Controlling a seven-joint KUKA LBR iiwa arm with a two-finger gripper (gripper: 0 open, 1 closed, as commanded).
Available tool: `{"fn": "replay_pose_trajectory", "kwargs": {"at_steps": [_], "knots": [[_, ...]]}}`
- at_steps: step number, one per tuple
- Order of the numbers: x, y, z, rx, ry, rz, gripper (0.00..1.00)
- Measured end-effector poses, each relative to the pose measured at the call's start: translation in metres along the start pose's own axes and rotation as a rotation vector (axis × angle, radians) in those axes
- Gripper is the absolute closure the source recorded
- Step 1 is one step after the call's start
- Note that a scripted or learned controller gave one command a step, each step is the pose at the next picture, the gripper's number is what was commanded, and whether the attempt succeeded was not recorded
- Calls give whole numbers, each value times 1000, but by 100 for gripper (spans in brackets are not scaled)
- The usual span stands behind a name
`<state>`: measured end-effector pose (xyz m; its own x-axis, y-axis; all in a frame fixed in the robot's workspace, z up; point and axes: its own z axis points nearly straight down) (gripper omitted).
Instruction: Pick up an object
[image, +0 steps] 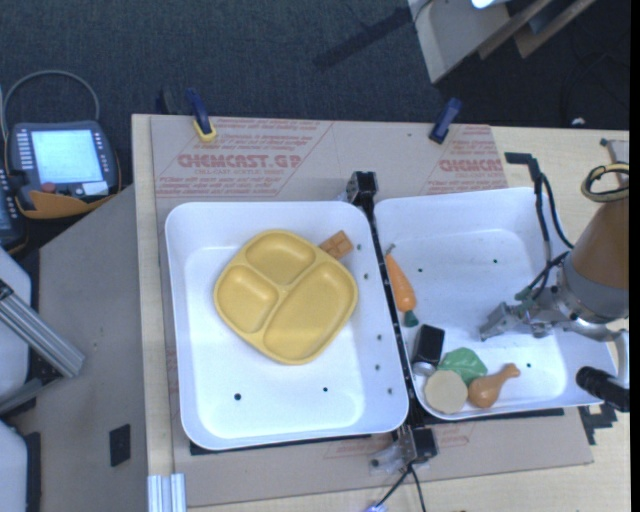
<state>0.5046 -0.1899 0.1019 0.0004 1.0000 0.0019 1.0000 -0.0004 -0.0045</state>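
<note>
Drumstick (493, 385) near right bin's (470, 215) front edge.

You see two white bins (190, 300) side by side on a cardboard sheet (250, 155) with red print. Two clamps, one yellow-tipped (203, 125) and one blue (444, 120), grip its far edge. Off to the left sits a pendant (62, 160) with a lit screen.

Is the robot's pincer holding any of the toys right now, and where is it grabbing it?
No. Nothing sits in the pincer; it hangs over bare floor of the right bin, apart from the drumstick below it.
</note>
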Motion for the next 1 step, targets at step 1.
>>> {"fn": "replay_pose_trajectory", "kwargs": {"at_steps": [1], "knots": [[-2,1,12,-4,-2,2,0]]}}
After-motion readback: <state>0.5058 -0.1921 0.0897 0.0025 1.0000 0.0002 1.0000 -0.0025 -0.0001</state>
